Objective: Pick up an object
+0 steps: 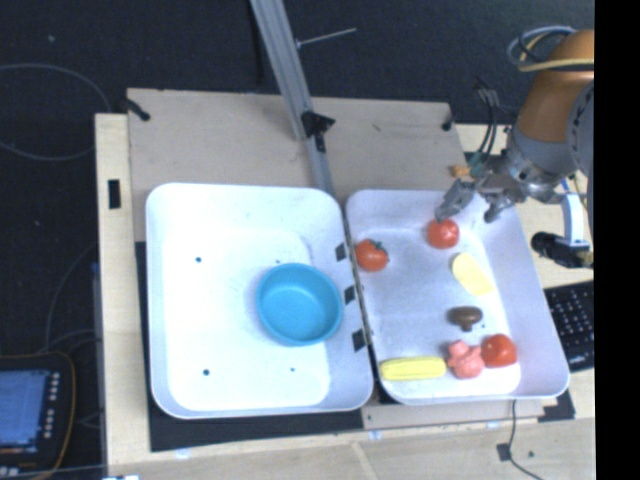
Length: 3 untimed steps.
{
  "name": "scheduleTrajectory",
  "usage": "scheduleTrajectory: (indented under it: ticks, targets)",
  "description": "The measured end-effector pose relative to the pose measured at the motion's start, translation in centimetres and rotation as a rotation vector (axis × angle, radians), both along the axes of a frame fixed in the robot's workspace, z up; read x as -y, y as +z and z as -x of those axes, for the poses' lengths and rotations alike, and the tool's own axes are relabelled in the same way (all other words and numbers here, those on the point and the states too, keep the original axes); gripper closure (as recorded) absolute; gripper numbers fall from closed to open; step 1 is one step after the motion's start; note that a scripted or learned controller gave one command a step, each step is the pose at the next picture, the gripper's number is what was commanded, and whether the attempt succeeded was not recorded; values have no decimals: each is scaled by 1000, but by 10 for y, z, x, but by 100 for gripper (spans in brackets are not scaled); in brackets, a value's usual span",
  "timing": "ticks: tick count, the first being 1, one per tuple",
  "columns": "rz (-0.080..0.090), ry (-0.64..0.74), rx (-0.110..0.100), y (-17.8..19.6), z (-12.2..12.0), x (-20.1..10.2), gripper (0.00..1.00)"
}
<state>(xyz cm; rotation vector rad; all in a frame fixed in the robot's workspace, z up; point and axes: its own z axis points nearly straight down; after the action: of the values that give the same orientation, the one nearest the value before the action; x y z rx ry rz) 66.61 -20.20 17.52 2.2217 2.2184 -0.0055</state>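
A pale wooden bench [230, 138] bears two shallow white bins, left bin [180, 218] touching right bin [400, 208].

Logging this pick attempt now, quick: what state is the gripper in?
Gripper: open, fingers spread, holding nothing, at the right bin's far edge just above a red tomato.

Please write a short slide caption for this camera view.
Open gripper hovers beside a red tomato in the right bin; blue bowl sits in the left bin.
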Motion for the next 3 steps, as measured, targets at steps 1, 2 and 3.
scheduleTrajectory:
  ticks: [1,2,3]
  targets:
    - [-2,7,-3,-53,-5,-7,0]
    - [-1,9,-2,-74,-5,-6,0]
    - [7,13,10,-59,-7,-4,100]
